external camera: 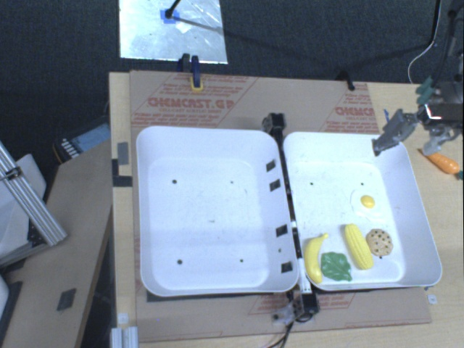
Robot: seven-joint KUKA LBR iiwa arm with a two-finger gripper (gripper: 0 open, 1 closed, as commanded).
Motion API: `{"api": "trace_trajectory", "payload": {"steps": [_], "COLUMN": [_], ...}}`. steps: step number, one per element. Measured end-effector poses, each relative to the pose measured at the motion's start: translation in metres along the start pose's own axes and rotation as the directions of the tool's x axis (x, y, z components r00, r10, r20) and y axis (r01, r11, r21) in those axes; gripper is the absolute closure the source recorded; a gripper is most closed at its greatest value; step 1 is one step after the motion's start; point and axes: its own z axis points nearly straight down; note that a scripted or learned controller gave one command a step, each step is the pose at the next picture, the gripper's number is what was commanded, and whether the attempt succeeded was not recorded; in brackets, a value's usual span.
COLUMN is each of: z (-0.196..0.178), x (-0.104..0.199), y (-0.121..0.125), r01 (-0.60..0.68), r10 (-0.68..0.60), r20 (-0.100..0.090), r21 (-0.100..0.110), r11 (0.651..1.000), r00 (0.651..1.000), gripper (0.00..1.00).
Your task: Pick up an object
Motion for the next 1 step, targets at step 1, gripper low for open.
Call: {"api": "trace_trajectory", "payload": {"steps": [1], "z": [0.2374], "x": [-0.066], "y": [-0.0014], "r01": [0.0], "r10": [0.0], "r20": [-0.002], "r21": [0.01], "r11": [1.0], "r00": [1.0], "gripper": [0.0]}}
